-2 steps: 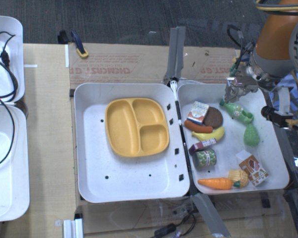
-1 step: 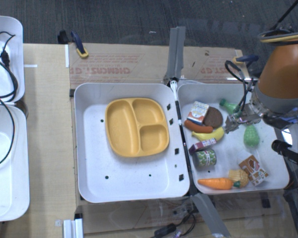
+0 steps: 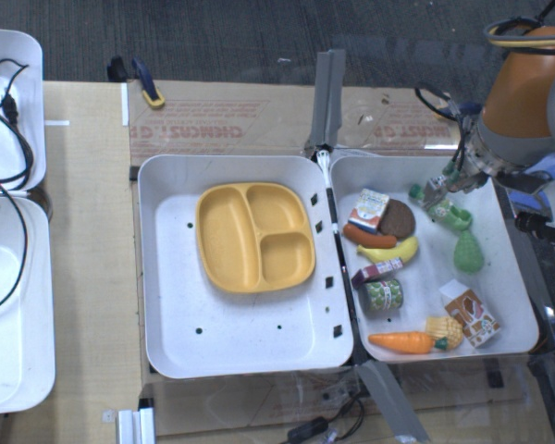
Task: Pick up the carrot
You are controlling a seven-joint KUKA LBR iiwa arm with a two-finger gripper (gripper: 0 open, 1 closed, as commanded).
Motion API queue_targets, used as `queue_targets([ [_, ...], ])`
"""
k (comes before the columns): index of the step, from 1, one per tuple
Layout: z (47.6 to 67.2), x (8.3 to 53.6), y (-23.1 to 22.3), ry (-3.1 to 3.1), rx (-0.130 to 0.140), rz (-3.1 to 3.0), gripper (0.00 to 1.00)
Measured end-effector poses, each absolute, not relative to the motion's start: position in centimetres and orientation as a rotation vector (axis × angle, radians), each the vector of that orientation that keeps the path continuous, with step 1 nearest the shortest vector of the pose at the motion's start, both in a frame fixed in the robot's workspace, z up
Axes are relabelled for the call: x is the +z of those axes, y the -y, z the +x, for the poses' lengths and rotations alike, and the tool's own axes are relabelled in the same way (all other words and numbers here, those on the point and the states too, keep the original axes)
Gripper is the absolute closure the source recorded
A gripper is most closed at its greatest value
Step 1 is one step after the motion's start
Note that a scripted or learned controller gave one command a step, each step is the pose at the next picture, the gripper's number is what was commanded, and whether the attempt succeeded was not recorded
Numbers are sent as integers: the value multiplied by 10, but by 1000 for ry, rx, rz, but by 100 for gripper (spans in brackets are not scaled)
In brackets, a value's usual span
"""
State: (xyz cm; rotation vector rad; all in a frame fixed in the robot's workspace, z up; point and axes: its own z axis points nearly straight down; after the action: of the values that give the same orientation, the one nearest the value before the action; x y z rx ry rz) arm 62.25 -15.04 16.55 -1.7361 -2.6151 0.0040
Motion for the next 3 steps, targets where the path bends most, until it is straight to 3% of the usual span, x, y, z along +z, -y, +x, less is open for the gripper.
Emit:
queue_targets([
  [1, 611, 188, 80, 2854, 2, -1304, 0],
  [2, 521, 188, 78, 2939, 2, -1095, 0],
  [3, 566, 172, 121, 2958, 1, -1046, 0],
])
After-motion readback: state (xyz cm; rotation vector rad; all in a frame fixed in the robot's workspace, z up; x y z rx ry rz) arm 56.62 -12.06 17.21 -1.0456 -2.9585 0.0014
